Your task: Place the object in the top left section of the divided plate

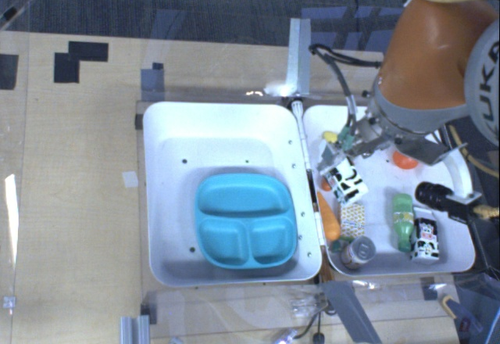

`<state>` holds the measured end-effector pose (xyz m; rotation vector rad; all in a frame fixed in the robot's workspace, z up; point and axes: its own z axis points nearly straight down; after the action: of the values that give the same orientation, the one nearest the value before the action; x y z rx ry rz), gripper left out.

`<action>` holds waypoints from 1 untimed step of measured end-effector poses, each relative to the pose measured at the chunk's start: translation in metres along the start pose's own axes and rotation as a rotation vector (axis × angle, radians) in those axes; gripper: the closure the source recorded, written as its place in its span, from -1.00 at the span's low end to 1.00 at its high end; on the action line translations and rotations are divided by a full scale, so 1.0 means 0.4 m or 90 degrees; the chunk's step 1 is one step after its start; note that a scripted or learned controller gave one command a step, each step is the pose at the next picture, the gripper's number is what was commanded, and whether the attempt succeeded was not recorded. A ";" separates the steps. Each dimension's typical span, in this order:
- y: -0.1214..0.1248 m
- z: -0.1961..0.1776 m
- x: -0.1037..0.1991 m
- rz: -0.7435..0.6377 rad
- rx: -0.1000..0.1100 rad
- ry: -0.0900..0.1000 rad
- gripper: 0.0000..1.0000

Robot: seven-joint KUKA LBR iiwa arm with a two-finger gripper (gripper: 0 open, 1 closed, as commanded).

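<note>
Plate (246, 219): blue, three sections, left bin (172, 139).

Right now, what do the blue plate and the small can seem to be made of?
The blue divided plate: probably plastic, with a matte, even colour and soft moulded ridges. The small can: probably metal, with a grey top that shines dully.
</note>
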<state>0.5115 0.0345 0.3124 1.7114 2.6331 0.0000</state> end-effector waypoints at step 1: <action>-0.040 -0.050 0.052 -0.346 -0.001 0.000 1.00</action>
<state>0.4885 0.0470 0.3324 0.9419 2.9940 0.0018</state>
